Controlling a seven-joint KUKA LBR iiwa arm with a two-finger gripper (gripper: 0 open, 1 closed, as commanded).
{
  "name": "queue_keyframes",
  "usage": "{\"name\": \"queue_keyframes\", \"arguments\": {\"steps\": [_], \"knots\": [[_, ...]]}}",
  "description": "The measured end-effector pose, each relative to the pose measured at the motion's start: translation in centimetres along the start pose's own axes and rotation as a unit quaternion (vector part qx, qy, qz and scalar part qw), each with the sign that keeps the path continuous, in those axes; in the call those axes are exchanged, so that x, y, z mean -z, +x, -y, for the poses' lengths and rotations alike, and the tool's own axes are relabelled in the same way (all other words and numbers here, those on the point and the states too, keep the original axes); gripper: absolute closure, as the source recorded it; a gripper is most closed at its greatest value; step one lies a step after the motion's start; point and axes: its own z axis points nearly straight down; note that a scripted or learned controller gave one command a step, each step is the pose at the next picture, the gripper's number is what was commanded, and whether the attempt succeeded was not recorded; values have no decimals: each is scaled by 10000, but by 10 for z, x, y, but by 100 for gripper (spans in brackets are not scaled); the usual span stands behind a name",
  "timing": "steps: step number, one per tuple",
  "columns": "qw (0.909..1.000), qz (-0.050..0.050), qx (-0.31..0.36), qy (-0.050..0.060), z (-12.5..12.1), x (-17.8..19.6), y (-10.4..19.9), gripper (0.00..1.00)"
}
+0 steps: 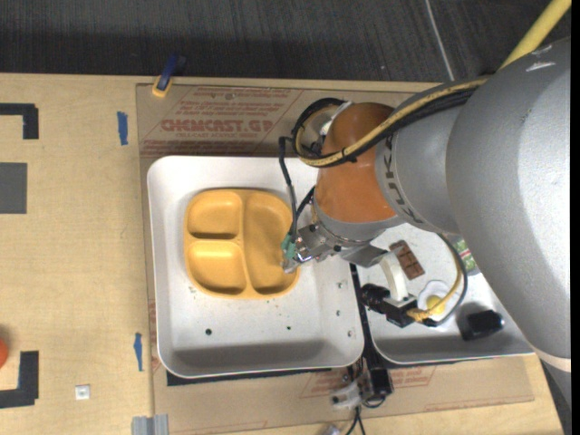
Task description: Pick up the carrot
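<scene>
My pincer (294, 252) is down inside the left bin (245, 333), right at the right-hand rim of the yellow plate (217, 261), just touching or hovering over that edge; from this angle I cannot say which. My wrist covers the tip, so I cannot tell whether the pincer is spread or pressed together, and I see nothing held in it.

And the carrot? I cannot tell where it lies. My arm blocks the strip between the two bins and much of the right bin (444, 335).

On to the containers. The left bin carries the plate, which is split into three wells: two small ones on the left, one long one on the right, the long one nearest my pincer. A few dark specks dot the bin floor in front of it.

In the right bin, a brown bar (408, 261) lies close beside my wrist, and a black thing (480, 323) sits near the front wall.

Far off on the surface (72, 243), at the view's left edge, there is an orange-red thing (3, 352), cut off and too small to name.
</scene>
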Motion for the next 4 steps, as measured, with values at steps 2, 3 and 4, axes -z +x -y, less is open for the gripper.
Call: {"name": "queue_keyframes", "arguments": {"steps": [2, 3, 4], "knots": [[9830, 40, -1835, -6, -16, 127, 4, 0], [9879, 41, -1549, 2, 78, 65, -19, 0], [9879, 39, -1550, -13, 77, 75, -19, 100]]}}
